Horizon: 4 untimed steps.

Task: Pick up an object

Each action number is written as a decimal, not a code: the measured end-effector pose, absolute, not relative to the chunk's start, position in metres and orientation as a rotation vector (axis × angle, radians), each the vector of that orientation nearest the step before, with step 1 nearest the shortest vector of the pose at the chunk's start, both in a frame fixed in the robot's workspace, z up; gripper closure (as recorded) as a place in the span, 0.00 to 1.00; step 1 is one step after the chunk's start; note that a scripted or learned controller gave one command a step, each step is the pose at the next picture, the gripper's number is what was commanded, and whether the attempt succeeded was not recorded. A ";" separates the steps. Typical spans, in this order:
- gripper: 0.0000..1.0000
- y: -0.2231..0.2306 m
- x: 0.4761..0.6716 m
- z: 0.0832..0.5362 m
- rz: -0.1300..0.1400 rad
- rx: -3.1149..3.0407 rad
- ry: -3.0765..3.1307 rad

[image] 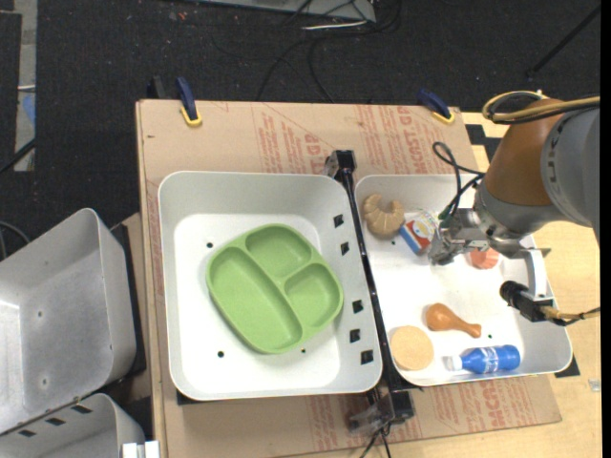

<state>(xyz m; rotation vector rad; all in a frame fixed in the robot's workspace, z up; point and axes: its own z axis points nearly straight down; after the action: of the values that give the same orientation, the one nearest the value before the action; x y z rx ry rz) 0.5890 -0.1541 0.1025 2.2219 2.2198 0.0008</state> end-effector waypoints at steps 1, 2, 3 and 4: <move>1.00 -0.151 0.587 0.145 0.003 2.218 2.222; 1.00 -0.150 0.590 0.209 0.005 2.214 2.221; 1.00 -0.152 0.583 0.256 0.003 2.216 2.221; 1.00 -0.101 0.571 0.242 0.000 2.215 2.231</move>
<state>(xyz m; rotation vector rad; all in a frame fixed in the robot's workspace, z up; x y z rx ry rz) 0.5708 -0.1014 0.2423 2.2155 2.2308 -0.0004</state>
